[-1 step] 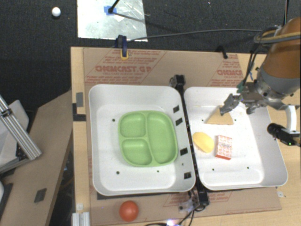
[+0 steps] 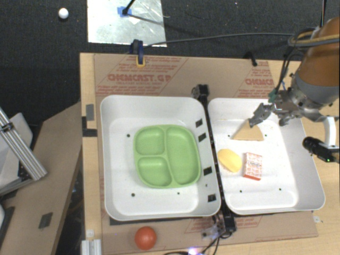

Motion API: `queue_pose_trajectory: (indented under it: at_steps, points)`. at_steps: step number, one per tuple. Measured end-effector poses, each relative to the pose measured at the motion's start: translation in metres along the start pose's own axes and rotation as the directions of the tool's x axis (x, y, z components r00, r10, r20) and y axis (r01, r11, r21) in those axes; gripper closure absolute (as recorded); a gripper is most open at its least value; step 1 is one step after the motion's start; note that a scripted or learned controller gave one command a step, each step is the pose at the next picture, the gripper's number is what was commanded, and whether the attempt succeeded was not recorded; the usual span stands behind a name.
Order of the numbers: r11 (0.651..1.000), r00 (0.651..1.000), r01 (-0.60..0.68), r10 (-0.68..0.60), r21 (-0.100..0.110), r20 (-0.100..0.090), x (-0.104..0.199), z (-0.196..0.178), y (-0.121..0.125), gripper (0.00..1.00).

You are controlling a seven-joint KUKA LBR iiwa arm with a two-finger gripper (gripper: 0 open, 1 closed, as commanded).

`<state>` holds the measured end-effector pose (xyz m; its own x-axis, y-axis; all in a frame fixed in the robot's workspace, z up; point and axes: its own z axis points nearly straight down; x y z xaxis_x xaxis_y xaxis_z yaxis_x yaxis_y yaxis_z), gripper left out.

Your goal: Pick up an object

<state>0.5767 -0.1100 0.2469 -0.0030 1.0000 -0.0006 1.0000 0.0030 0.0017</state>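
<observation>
Camera view: gripper (image 2: 258, 116) low over right bin (image 2: 308, 195), at the upper corner of a tan wedge (image 2: 248, 134). Wedge flat, triangular, pale brown, lying on the bin floor near the back. Cannot tell how the gripper stands or whether it has hold. Yellow oval object (image 2: 229, 160) and red-white packet (image 2: 253, 166) lie just below the wedge. Left bin (image 2: 114, 142) holds a green compartment tray (image 2: 166, 155).
</observation>
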Motion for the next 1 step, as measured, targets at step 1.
queue_pose_trajectory:
  at_steps: [1]
  points:
    - [1.000, 1.000, -0.002, 0.002, 0.005, -0.001, 0.0016, 0.0620, 0.0039, 0.00]
